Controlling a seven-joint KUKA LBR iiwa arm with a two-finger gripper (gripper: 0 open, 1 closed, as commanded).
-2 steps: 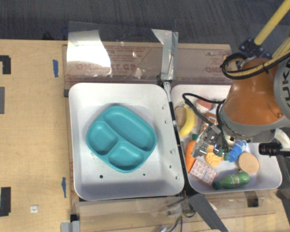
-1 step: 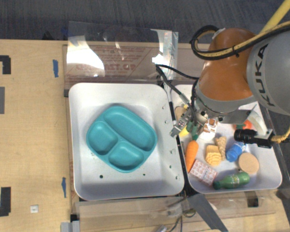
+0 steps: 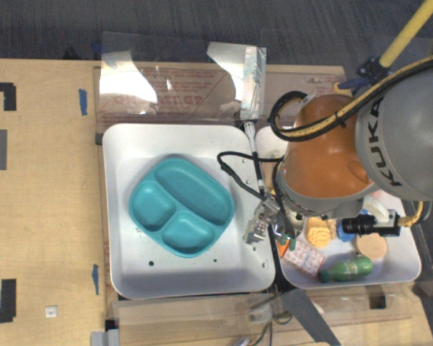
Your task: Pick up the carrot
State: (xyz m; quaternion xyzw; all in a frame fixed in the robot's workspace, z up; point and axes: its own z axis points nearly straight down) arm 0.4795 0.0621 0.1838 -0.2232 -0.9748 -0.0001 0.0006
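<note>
black "kuka" lettering marks the grey arm (image 3: 411,132); whether its hand (image 3: 263,225) is wide or narrow, i cannot tell.

Counter (image 3: 43,215): pale tan wood tone, with black corner marks and short blue tape strips.
Left bin (image 3: 130,265): plain white.
Divided plate (image 3: 182,205): solid teal, no pattern.
Right bin (image 3: 404,265): white.
Arm (image 3: 408,139): grey shell with black lettering; orange band (image 3: 321,150) above the wrist; black cables looped over it, one yellow hose (image 3: 411,24).
End effector (image 3: 263,225): silvery metal, with a small orange patch just beside it.
Right bin contents: green vegetable (image 3: 346,269); ridged yellow piece (image 3: 318,231); round tan piece (image 3: 372,246); packet (image 3: 304,256) in pink-red with white print.
Floor (image 3: 202,6): dark grey.
</note>
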